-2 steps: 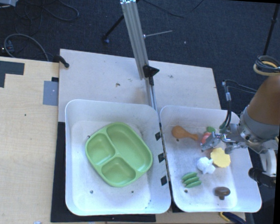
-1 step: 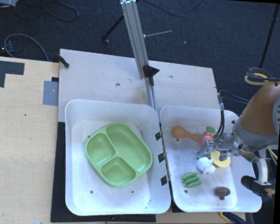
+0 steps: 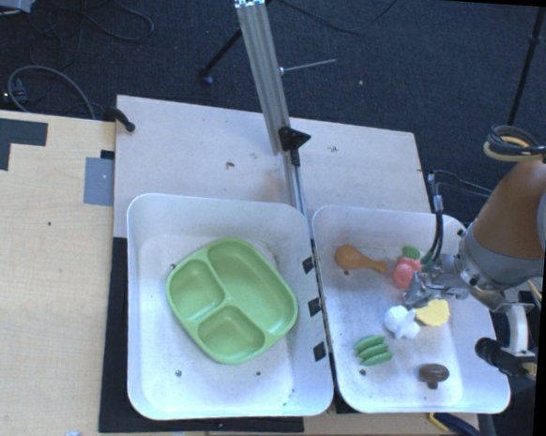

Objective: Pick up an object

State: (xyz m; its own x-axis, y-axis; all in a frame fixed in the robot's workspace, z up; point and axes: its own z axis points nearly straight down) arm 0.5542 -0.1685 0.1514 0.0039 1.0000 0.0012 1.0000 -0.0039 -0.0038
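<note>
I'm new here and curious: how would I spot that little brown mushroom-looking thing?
Look at the right-hand white bin, the one holding small toys. Near its front right corner lies the brown mushroom-shaped piece: dark, round-capped, apart from the green pea pods on its left.

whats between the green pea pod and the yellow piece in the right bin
In the camera view, a small white object lies between the green pea pod and the yellow piece, close against the yellow piece's left edge, just below the gripper.
</note>
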